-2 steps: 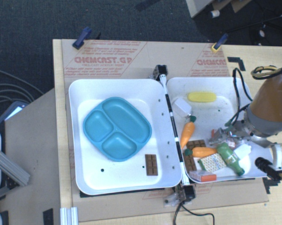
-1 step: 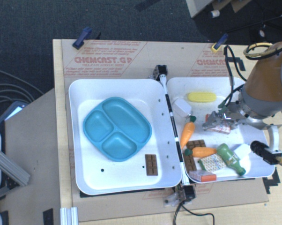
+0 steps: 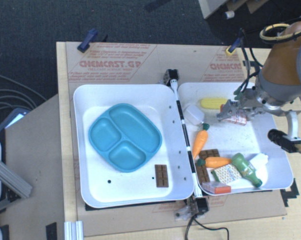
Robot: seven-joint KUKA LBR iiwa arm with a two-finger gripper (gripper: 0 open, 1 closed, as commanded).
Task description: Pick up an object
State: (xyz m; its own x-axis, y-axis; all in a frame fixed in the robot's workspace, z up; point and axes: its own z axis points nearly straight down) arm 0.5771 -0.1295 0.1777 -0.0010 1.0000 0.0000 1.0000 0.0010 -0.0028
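Observation:
My gripper hangs low over the back of the right bin, just right of a yellow corn cob and a white round lid. Nearer the front lie an orange carrot, a second carrot, a brown chocolate bar, a green bottle, a checkered cracker and a small red piece. Nothing is visibly held.
The left bin holds a blue divided plate and a small chocolate bar. A black-edged divider runs between the bins. The arm's grey and orange body covers the right bin's back right corner.

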